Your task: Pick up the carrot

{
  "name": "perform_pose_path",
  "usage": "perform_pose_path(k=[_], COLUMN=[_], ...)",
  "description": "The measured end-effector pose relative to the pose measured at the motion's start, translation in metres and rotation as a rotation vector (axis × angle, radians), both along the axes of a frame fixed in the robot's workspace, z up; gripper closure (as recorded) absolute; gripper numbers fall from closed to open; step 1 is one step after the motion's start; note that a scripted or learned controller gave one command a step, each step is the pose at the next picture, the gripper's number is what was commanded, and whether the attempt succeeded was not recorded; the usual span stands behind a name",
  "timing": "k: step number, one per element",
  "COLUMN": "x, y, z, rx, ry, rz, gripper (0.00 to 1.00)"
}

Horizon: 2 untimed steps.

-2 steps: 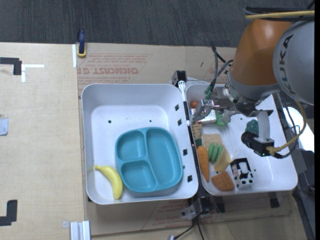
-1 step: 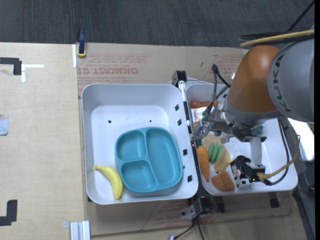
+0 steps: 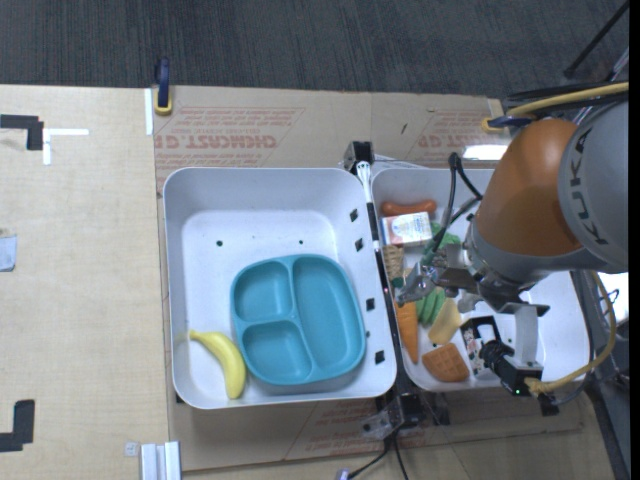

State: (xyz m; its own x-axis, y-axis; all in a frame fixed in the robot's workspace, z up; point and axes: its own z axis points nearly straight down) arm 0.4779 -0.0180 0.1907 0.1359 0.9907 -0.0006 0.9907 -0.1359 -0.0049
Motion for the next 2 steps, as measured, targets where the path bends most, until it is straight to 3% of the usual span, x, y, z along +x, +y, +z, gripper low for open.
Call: perform_pose_path(k=[1, 2], x=[0.000, 0.037], y=[0.030, -0.083], z=[0.000, -0.097], rx=[-0.001, -0.003], ry=[-0.003, -0.008], rz=[-0.163, -0.160], gripper=[0.00, 0.00])
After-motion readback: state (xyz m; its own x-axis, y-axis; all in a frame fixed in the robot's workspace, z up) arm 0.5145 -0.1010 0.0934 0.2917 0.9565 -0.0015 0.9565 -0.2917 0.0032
